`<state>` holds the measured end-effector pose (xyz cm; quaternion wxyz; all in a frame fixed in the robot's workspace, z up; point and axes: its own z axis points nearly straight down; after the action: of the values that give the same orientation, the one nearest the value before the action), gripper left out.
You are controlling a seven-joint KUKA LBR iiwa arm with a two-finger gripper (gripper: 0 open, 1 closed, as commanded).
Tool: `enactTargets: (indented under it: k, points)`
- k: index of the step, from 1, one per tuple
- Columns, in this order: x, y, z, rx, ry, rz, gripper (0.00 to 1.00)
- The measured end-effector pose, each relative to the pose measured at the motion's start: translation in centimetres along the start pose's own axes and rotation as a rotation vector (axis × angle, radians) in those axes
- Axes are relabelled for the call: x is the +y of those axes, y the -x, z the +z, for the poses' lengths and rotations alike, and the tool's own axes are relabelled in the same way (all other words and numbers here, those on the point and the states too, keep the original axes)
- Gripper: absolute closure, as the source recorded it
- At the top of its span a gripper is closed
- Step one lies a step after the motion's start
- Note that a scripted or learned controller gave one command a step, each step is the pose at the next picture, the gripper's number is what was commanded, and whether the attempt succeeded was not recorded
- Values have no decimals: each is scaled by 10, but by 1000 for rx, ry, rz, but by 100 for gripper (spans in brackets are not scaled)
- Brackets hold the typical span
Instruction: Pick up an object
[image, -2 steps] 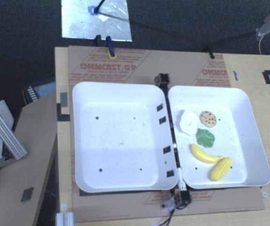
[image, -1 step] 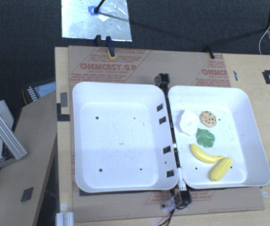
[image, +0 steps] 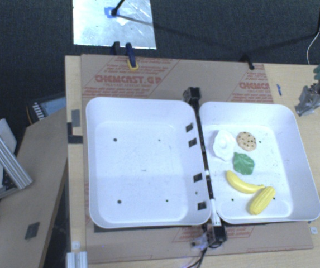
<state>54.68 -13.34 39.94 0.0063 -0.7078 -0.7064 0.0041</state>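
Two smooth white plastic bins, faintly glossy, on a matt brown cardboard sheet printed in red, crinkled shiny foil-like square behind it, matt dark carpet-like floor, smooth plastic-looking banana in the right bin.

A dark carpeted floor surrounds a tan bench covered in printed brown board. A shiny metal sheet lies on the floor beyond it, and an aluminium rail slants at the left.

One fixed camera — high above, slanting down on both bins.
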Motion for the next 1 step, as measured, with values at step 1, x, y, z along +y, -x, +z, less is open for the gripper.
enactTargets:
  k: [1]
  points:
    - [-62,-59,97,1,3,-9,100]
